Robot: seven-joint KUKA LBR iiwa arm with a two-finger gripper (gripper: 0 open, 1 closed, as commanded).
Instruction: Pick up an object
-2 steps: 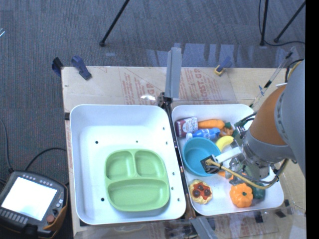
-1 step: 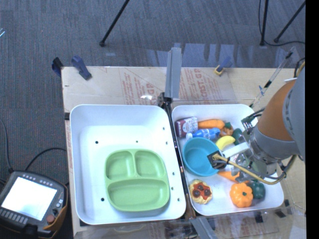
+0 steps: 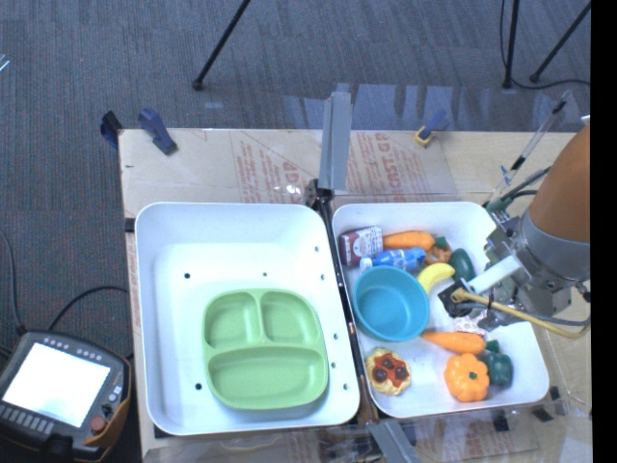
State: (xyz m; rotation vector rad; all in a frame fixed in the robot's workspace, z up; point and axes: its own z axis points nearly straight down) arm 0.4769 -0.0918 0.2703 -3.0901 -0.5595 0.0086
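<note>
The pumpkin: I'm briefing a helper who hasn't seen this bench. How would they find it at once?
Go to the right bin, the one crowded with toy food beside the bin holding the green tray. Look in its near right corner, below the carrot. The pumpkin is the round, ribbed orange piece, unlike the long carrot and the dark green vegetable touching it.

Left bin (image 3: 159, 258): we are seeing a green divided plate (image 3: 265, 347) lying in it.
Table (image 3: 222, 167): we are seeing brown board with red print, and blue clamps (image 3: 157, 130) gripping its far edge.
Floor: we are seeing a handheld screen unit (image 3: 60, 384) glowing at lower left, and tripod legs (image 3: 227, 29) standing on grey carpet.
</note>
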